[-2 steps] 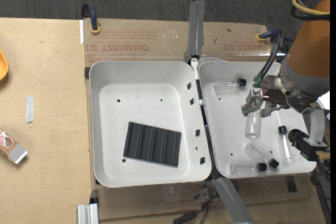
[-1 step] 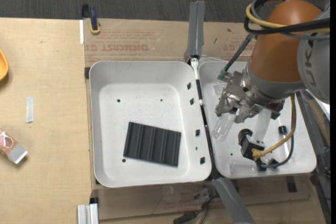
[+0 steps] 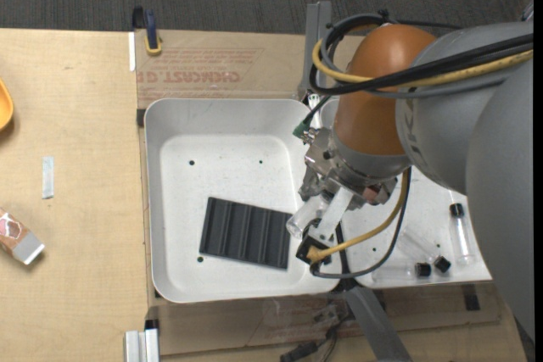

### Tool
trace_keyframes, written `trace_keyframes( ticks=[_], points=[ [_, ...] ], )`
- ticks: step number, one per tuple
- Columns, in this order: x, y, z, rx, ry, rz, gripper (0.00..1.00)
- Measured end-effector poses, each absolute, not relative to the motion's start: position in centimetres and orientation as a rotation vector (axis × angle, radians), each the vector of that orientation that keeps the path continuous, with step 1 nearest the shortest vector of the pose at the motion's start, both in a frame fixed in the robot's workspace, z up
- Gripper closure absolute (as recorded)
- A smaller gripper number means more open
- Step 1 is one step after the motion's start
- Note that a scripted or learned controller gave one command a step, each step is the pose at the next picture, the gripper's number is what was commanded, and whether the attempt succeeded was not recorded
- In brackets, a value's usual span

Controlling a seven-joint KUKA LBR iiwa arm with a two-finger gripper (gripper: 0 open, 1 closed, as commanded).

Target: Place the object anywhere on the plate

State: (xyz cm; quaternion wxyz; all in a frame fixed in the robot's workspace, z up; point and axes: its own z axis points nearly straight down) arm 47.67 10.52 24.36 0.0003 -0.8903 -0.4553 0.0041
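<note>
A black ridged plate [image 3: 245, 233] lies flat in the left white bin [image 3: 170, 140], toward its front. My gripper [image 3: 307, 218] hangs over the seam between the two bins, just right of the plate's right edge, with the orange wrist band above it. Nothing shows between its tips from this angle. In the right bin [image 3: 441, 275] lie a clear tube [image 3: 459, 230] and two small black pieces [image 3: 431, 267] near the front right corner, apart from the gripper.
The grey arm covers most of the right bin. On the wooden bench to the left are a small white strip [image 3: 47, 178], a wrapped packet [image 3: 19, 237] and an orange thing [image 3: 4, 106] at the edge. A blue clamp [image 3: 148, 28] sits behind the left bin.
</note>
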Motion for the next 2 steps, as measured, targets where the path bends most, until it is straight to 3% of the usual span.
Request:
trace_keyframes(
  ticks=[1,2],
  points=[
    [49.2,18.3,26.7,-2.904,-1.204,0.01,1.0],
    [47.7,17.2,29.0,-2.91,-1.19,0.008,1.0]
  ],
)
